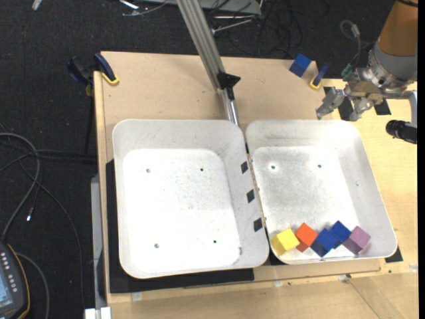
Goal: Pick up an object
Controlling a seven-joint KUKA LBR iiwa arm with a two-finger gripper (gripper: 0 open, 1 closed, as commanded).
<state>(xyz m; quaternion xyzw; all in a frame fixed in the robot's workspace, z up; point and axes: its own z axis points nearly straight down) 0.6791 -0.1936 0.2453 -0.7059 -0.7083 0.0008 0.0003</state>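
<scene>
on the left, the left bin (133, 145) sits on the bench (166, 85), its white floor speckled with grey. a clamp (99, 68) with a yellow tip grips the bench's far left corner. a slanted metal pole (202, 35) runs down from the top to the seam between the two bins. the right bin (312, 145) lies just beside the left one, touching along that seam. along its near wall five cubes huddle in a row: a yellow cube (286, 240), an orange cube (306, 234), two blue cubes (331, 237) pressed together, and a purple cube (358, 239) at the right end, each touching its neighbour. another blue block (301, 64) rests on the bench beyond the right bin's far edge. further right, the gripper (340, 107) hangs above the bin's far right corner, well apart from the cubes, its fingers spread open with nothing between them. the arm's orange band (402, 18) shows at the top right.
</scene>
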